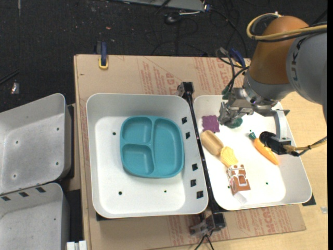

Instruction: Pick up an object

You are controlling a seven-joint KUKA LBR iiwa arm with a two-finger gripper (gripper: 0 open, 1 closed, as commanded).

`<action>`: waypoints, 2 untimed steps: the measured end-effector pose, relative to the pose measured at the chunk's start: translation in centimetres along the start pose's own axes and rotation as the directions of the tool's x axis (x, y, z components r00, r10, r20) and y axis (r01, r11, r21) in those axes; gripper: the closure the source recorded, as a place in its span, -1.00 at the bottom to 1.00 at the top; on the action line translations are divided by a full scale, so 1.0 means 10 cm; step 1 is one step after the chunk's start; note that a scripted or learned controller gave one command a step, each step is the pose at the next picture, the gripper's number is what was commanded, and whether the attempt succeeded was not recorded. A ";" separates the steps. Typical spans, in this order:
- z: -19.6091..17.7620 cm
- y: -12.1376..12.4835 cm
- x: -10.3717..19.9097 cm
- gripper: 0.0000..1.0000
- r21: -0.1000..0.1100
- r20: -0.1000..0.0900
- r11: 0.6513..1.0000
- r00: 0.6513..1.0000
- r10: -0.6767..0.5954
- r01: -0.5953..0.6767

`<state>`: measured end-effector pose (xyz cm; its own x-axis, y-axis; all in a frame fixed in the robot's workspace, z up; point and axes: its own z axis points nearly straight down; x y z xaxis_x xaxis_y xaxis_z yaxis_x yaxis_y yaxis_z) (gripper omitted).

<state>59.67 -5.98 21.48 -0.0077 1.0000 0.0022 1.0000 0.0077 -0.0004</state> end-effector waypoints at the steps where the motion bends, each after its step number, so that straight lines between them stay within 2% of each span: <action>1: -0.07 -0.18 0.42 1.00 0.001 0.001 1.000 1.000 0.001 -0.001; 2: -0.16 -0.29 0.88 1.00 0.001 0.000 1.000 1.000 0.000 0.000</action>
<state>56.67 2.75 23.08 -0.0075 1.0000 0.0021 1.0000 0.0075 -0.0011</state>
